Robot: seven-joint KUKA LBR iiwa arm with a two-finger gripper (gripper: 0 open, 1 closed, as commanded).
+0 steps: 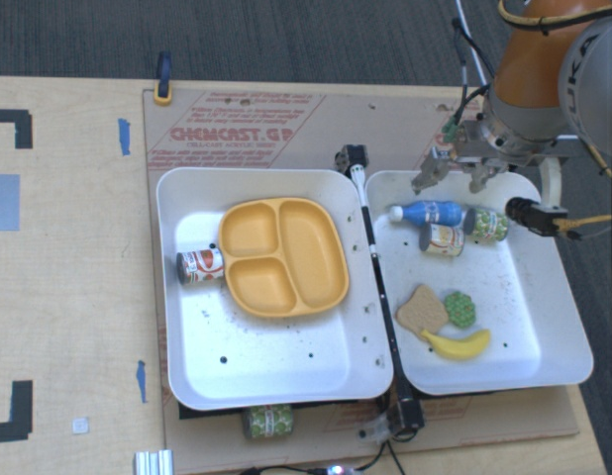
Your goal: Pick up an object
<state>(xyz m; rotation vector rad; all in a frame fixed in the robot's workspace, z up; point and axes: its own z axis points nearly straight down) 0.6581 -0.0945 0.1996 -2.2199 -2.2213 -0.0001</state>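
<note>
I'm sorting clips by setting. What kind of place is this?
Probably a robot lab test bench, not a kitchen: two white bins on a board, toy food such as a banana, a divided yellow plate, and a robot arm reaching in.

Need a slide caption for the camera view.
Gripper hovers open above the blue bottle in the right bin; yellow tray sits left.
</note>
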